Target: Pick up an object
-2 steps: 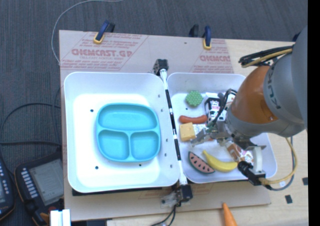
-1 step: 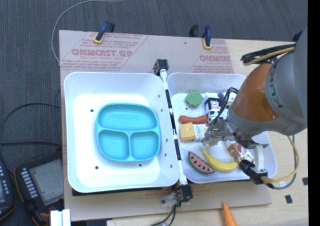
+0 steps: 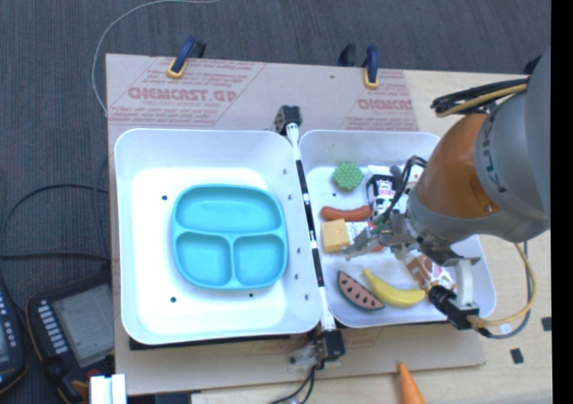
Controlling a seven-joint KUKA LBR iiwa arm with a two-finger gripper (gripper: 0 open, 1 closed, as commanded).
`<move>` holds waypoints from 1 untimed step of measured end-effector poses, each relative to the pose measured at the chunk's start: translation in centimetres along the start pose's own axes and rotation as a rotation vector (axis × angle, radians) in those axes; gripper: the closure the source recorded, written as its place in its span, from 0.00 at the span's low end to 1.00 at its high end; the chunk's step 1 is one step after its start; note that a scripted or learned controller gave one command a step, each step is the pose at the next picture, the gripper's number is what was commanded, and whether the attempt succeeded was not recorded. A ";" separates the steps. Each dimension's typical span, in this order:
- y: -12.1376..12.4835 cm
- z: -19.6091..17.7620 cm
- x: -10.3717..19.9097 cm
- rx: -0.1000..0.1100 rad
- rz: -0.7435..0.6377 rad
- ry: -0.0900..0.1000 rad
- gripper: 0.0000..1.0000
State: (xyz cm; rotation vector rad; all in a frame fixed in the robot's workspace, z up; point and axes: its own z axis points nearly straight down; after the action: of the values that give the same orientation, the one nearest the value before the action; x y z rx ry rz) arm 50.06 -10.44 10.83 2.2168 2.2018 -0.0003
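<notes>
The gripper (image 3: 374,236) hangs low in the right bin (image 3: 407,139), just beside a yellow cheese block (image 3: 334,235); its grip state cannot be told. A hot dog (image 3: 345,212), broccoli (image 3: 347,176), banana (image 3: 392,290) and watermelon slice (image 3: 358,291) lie around it. A blue divided plate (image 3: 229,236) sits in the left bin (image 3: 143,156).

Lying in the right bin (image 3: 313,214): green bumpy ball (image 3: 347,176) near the far wall; red sausage (image 3: 346,211) just below it; yellow cheese block (image 3: 335,236) beside the divider; watermelon slice (image 3: 359,291) and yellow banana (image 3: 395,290) side by side at the near edge.
</notes>
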 end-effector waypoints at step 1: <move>0.0 -1.0 0.0 0.000 0.000 0.000 1.00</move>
State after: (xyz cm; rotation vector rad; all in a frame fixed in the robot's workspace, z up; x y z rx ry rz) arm 50.08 -10.43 11.78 2.2167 2.2024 -0.0008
